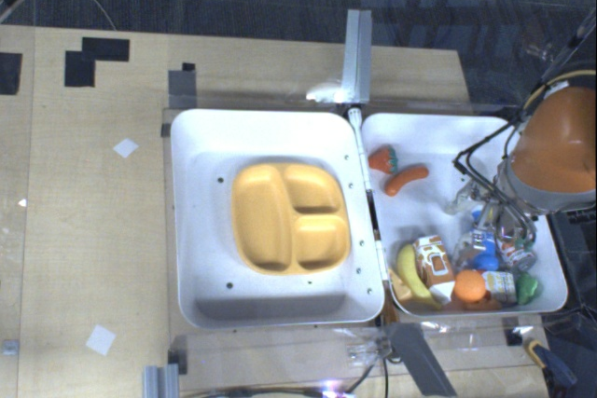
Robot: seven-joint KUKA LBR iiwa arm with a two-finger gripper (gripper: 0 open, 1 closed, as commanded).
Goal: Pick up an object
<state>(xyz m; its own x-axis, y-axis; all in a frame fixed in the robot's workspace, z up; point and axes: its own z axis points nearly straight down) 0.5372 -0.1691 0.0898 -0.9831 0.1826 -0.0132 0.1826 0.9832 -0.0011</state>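
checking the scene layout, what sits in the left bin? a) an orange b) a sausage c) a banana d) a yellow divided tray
d, the yellow divided tray lies alone in the left bin, while the banana, sausage and orange lie in the right bin.

A yellow divided tray (287, 215) lies in the left white bin (201, 200). The right white bin (438, 135) holds a red-orange sausage (406, 179), yellow banana (410, 271) and orange ball (471, 286).
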